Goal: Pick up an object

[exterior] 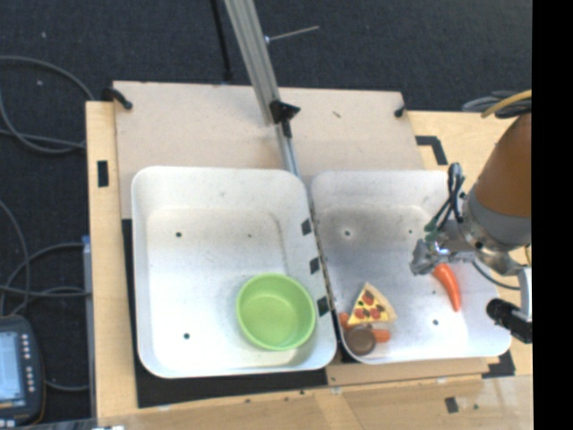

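Our claw [430,260] hangs low in the right bin [376,204], just beside the orange carrot [448,287]; whether it grips, we cannot tell. We judge the pick underway: next we need a closure confirmed, then a lift. The bin's right rim crowds us; leftward lies open floor.
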You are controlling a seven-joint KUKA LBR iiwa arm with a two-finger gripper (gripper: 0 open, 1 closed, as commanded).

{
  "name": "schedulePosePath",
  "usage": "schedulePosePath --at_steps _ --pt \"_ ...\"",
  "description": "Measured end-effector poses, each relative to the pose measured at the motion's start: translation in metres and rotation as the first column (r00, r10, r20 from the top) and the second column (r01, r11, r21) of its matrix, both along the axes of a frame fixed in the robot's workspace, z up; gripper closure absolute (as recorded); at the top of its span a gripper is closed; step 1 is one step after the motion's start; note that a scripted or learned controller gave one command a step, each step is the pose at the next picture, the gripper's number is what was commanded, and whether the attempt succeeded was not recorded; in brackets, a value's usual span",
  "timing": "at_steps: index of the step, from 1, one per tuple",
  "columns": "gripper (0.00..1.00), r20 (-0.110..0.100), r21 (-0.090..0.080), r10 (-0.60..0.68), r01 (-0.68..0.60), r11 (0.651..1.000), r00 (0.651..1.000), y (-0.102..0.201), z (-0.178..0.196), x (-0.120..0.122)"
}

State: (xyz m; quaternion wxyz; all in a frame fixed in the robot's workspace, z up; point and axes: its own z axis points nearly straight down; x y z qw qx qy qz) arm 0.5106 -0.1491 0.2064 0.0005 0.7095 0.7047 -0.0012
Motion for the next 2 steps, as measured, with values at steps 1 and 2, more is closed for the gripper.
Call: schedulePosePath --at_steps 1,2 --pt "1.00 0.005 0.004 0.016 -0.016 1.000 1.000 0.056 0.015 0.007" --pt "1.00 0.004 0.005 0.016 -0.017 1.000 1.000 0.115 0.027 0.014"
